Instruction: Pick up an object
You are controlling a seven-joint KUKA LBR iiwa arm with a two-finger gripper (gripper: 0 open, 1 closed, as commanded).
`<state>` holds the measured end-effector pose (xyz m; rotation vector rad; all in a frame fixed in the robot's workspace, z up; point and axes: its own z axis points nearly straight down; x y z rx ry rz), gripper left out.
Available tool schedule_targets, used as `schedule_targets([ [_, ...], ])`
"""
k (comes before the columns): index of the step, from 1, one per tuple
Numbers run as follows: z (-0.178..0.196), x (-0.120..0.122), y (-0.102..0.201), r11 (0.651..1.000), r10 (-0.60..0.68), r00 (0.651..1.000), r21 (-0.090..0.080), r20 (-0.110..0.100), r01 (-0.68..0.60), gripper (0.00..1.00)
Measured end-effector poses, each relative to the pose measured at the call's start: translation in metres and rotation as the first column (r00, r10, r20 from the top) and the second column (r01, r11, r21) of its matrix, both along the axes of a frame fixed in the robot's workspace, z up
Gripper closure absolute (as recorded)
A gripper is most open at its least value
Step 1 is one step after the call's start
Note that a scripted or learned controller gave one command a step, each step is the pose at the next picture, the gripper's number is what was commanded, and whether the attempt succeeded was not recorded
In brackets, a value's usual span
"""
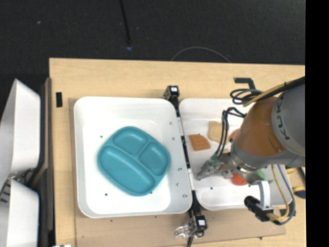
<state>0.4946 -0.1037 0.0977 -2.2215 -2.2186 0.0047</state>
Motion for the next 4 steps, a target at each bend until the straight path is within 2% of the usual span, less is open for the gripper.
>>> schedule_targets([
  [1,0.014,0.002,0.0,1.0,-0.005,1.0,0.001,0.006,0.005,1.0],
  [2,0.075,0.011,0.001,1.0,0.005,1.0,-0.001,0.011,-0.005,1.0],
  [3,0.12,0.019,0.003,1.0,0.005,1.0,-0.001,0.011,-0.005,1.0],
  [4,0.179,0.012,0.004,1.0,0.005,1.0,-0.001,0.012,-0.005,1.0],
])
